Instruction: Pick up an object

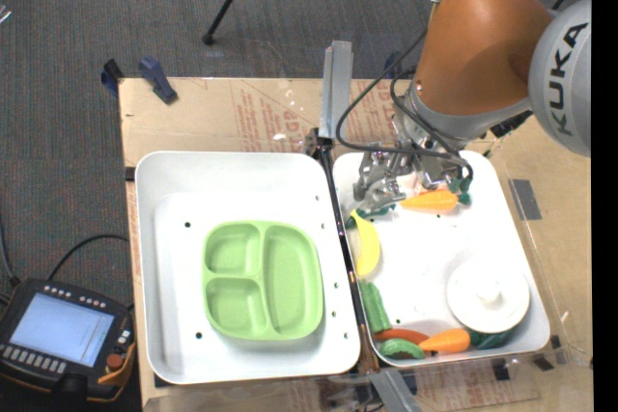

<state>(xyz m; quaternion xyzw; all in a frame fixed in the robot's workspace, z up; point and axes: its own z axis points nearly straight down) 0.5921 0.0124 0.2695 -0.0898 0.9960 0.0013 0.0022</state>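
The claw [386,178] hung low at the right bin's [517,246] far end, just beside the orange carrot [431,201], its grip state indeterminable, and no object was seen lifted, so pickup remained outstanding.

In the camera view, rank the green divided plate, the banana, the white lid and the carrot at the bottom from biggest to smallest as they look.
1. Green divided plate, by far the largest.
2. White lid.
3. Banana.
4. Carrot at the bottom, smallest.
The banana looks only a little longer than this carrot, so that last pair is close.
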